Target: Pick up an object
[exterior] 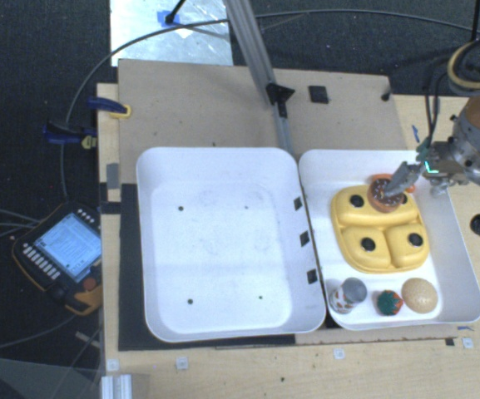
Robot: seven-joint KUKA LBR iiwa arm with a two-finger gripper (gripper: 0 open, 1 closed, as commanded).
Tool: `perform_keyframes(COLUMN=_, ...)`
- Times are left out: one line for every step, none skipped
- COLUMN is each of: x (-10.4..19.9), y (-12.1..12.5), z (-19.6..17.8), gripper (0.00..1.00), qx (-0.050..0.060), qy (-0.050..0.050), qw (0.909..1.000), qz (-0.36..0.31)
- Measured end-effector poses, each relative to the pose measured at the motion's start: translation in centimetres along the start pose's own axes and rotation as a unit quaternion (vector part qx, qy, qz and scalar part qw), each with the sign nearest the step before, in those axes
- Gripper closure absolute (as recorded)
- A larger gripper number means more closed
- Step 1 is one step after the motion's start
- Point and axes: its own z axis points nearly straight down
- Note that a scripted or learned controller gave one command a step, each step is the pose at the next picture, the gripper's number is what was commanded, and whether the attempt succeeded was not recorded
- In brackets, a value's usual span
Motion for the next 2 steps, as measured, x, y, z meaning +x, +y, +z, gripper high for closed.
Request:
perform_keyframes(x=0.0, y=0.0, z=0.0, gripper=0.0, qx=0.0, qy=0.0, qw=1.0, qz=0.0)
perform_keyframes(x=0.3, y=0.3, z=6.2, gripper=0.0, qx=0.001, qy=0.0, qw=1.0, qz=0.001)
